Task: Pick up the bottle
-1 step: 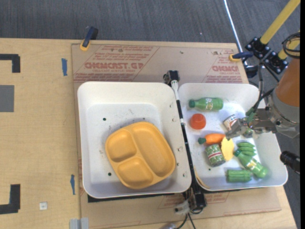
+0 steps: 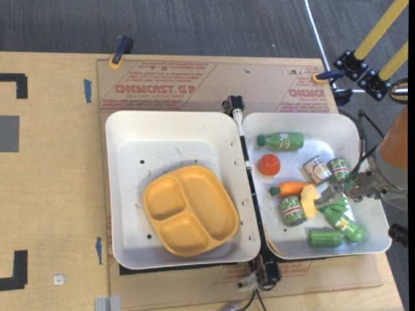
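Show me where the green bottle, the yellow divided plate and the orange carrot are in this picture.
green bottle point(image 2: 281, 141): camera view, on the middle of its body.
yellow divided plate point(image 2: 189, 210): camera view, on the ridge where its compartments meet.
orange carrot point(image 2: 292, 188): camera view, on the middle of its body.

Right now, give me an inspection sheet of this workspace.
Surface: cardboard-covered bench bearing two white bins; left bin, right bin.
Job's things: green bottle lying on its side at the back of the right bin, apart from the claw.
Clutter: yellow divided plate in the left bin; in the right bin an orange cup, carrot, cans, yellow piece, green items.
Grippers: claw low over the right bin's right side among the clutter; finger state cannot be told.
Cables: white cable crossing the floor at top.
Surroundings: grey carpet; yellow-legged stand at top right.
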You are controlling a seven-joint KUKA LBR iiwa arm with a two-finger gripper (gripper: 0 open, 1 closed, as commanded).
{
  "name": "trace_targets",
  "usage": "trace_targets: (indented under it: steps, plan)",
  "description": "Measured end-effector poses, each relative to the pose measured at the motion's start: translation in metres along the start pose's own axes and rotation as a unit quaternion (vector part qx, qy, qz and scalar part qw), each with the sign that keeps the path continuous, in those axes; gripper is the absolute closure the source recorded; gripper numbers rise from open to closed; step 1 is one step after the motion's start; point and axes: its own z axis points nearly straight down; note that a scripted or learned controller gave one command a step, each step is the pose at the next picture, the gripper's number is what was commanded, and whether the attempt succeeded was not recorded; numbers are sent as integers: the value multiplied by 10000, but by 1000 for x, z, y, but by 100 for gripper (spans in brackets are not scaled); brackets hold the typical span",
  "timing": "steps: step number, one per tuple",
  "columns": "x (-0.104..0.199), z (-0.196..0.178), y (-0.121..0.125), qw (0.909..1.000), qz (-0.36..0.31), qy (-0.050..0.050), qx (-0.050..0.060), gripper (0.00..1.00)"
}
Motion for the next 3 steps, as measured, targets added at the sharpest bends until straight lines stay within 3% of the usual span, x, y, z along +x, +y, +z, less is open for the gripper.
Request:
trace_targets:
  steps: [1,3]
  plan:
    - [-20,57,13,9996,292,-11,-38,0]
    - [-8,64,11,9964,823,-97,-204,0]
